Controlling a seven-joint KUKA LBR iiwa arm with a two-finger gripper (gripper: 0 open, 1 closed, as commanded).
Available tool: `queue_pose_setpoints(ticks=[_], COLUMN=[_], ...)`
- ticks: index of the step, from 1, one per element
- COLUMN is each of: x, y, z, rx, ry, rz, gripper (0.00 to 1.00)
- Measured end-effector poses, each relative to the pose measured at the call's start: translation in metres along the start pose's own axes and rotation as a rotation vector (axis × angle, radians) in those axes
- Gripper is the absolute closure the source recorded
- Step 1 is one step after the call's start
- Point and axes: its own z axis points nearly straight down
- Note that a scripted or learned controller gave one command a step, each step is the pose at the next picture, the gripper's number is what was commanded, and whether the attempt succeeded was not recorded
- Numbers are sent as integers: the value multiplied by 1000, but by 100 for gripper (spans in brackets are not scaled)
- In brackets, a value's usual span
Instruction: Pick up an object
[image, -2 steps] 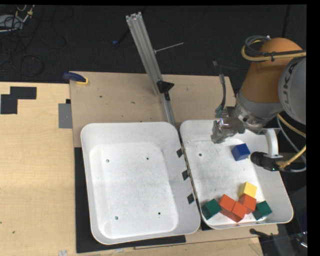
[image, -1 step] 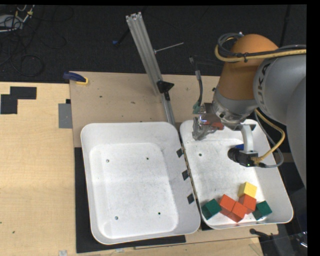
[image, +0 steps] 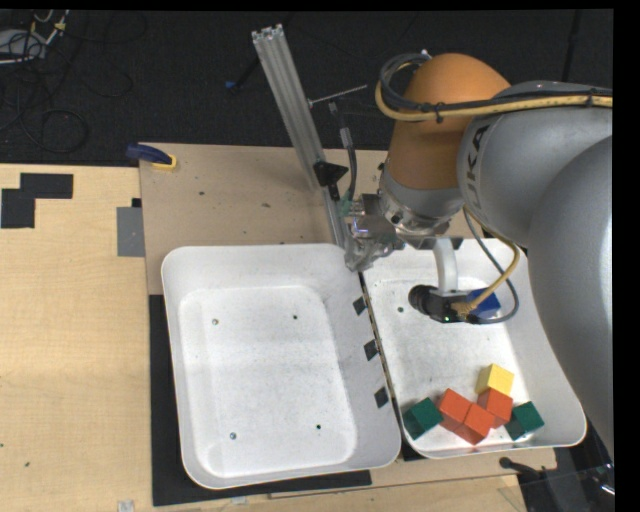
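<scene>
Jaws by rt bin (image: 440, 360) far-left corner, grip can't tell; coloured blocks (image: 470, 412) clustered near its front edge.

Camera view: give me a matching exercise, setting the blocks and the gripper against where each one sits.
Things:
1 yellow block
2 orange blocks
3 green blocks
4 gripper

Places:
A at the cluster's left and right ends
B over the far end of the bins' shared edge
C in the cluster's middle
D at the cluster's far edge

Pairs: 1-D, 2-C, 3-A, 4-B.
</scene>
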Motion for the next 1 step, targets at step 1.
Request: queue_pose_setpoints(ticks=[1], x=[49], y=[2], z=[11], rx=[2], ry=[-1], rz=[1], gripper=[100])
